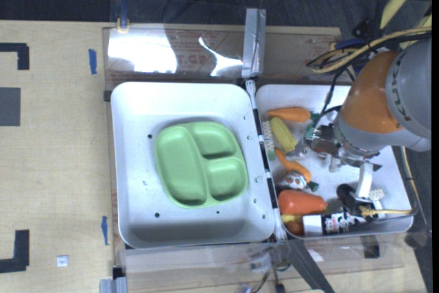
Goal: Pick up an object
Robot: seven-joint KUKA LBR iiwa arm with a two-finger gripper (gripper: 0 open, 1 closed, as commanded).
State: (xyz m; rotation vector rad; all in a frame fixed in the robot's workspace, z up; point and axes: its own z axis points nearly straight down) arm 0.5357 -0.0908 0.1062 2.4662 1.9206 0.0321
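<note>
Two white bins on the tabletop: the left bin [130, 147] holds one green tray [200, 162]; the right bin [398, 168] holds one corn cob [282, 134], carrots at nine o'clock, one bottle [333, 223]. Gripper [343, 160] above; finger state cannot be told.

Arm [411, 89]: grey, reaching in from the right edge, bulky upper link filling the upper right corner.
Orange band [367, 103]: broad and rounded, sitting just above the wrist, facing the camera.
Wrist [360, 144]: grey collar below the orange band, pointed steeply downward, tilted slightly toward the left.
Gripper [343, 161]: mounted under the wrist, seen almost from above and largely hidden by the wrist itself; metal parts and dark cabling projecting on the left side.
Pose: bent over, tool end lowest, positioned over the right-hand bin [401, 168].
</note>
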